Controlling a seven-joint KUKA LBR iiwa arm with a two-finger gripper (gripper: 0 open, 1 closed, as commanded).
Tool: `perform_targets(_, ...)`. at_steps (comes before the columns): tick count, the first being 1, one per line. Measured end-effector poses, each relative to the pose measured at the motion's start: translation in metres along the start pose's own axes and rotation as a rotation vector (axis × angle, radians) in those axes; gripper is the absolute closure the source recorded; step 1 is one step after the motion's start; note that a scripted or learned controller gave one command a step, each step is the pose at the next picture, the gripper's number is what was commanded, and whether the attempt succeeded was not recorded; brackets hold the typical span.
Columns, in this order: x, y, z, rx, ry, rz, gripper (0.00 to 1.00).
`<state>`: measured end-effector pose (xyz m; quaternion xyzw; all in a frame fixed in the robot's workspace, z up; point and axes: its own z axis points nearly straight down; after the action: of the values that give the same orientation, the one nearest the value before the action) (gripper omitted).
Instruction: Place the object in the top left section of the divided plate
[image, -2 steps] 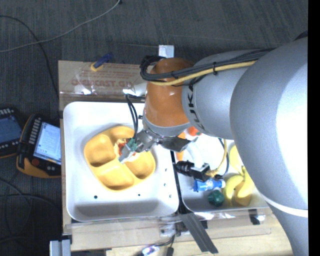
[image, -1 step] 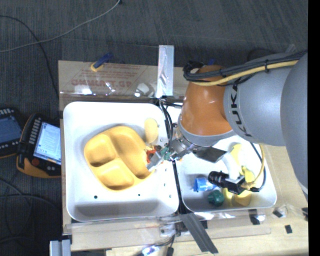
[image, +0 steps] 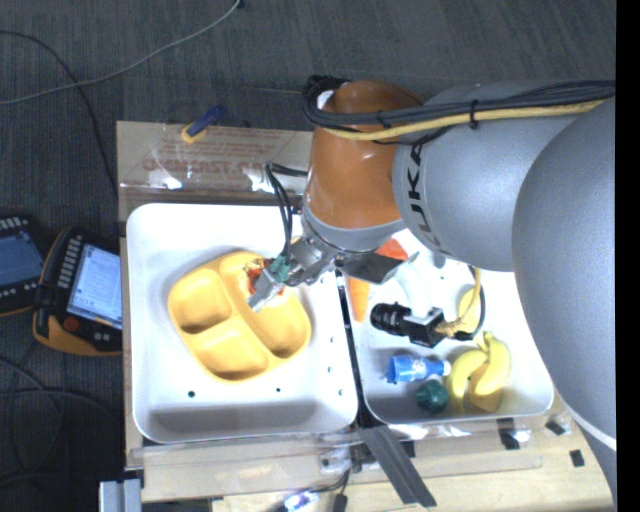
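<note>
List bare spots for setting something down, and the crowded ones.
In the left bin: bare floor between the yellow plate and the bin's lower wall, also its top-left corner. Crowded: the right bin's lower part, with bananas, a blue item and a green one.

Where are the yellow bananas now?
Camera view: the yellow bananas lie in the right white bin, at its lower right corner, beside a dark green object.

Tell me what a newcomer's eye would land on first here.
The big grey arm with its orange band looms in the upper right, its gripper down over the yellow divided plate in the left bin. After that, the bananas in the right bin, at its lower right corner, stand out.
</note>
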<state>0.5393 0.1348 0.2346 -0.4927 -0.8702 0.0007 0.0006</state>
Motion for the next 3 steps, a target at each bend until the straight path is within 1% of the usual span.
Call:
perform_targets(1, -0.041, -0.089, 0.052, 0.003, 0.0, 0.216, 1.0)
perform_targets(2, -0.013, -0.001, 0.055, 0.002, 0.0, 0.127, 1.0)
perform_targets(3, -0.006, -0.025, 0.086, 0.004, 0.002, 0.396, 1.0)
